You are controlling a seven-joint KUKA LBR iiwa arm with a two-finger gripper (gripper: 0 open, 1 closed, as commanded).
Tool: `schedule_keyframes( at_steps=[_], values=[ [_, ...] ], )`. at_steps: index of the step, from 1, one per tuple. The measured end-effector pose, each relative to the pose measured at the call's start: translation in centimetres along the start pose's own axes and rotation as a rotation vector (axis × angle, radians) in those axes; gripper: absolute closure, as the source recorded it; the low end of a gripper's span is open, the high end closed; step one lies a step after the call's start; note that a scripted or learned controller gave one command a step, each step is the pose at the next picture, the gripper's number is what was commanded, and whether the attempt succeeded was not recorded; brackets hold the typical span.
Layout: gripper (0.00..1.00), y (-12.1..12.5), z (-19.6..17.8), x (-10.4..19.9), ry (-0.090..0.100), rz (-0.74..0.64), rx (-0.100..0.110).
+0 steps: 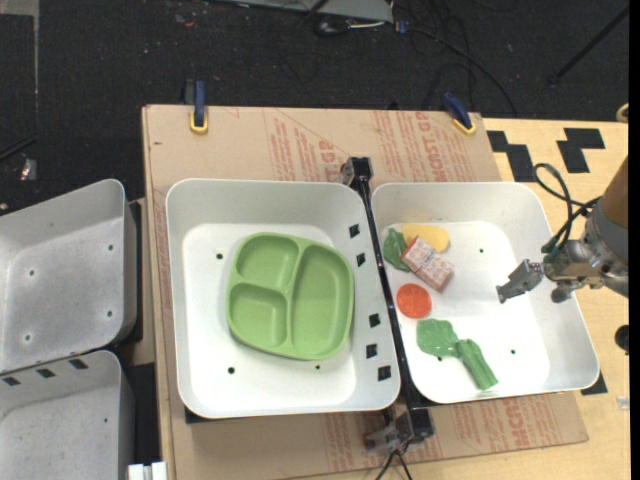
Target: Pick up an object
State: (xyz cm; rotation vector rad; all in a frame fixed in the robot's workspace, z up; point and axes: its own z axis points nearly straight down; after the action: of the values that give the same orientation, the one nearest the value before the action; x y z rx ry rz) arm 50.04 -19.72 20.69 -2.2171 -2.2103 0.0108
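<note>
nearest to me is the green toy [457, 350], lying flat by the front edge of the right bin [560, 368], its long end angled toward that bin's front right corner. just behind it sits a flat orange-red disc [414, 300], and behind that a small red and white box [427, 263] leaning against a yellow piece [427, 236] and a green scrap [396, 245]. that whole bunch is crowded along the right bin's left wall, next to the divider. my guess is they slid there, since the floor slopes down from the rims.

left bin [190, 268] has a green divided plate [291, 296] sitting square in its middle, right way up, compartments showing. too wide and flat for a pinch, so i'm not counting it as a target.

gripper [520, 282] hangs over the right bin's right half, well apart from every item, with nothing in it. from this angle i honestly can't tell how the fingers are set, too small and dark.

any of the right bin's bits would do for the pick. i'd go for the green toy or the disc since they lie apart from the others. the box cluster is tight against the wall, so fingers could easily nudge a neighbour or scrape the wall there.
</note>
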Motion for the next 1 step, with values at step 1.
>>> schedule_keyframes(
  at_steps=[1],
  values=[
    [0.00,0.29,-0.64,0.04,-0.003,-0.004,-0.012]
  ],
)
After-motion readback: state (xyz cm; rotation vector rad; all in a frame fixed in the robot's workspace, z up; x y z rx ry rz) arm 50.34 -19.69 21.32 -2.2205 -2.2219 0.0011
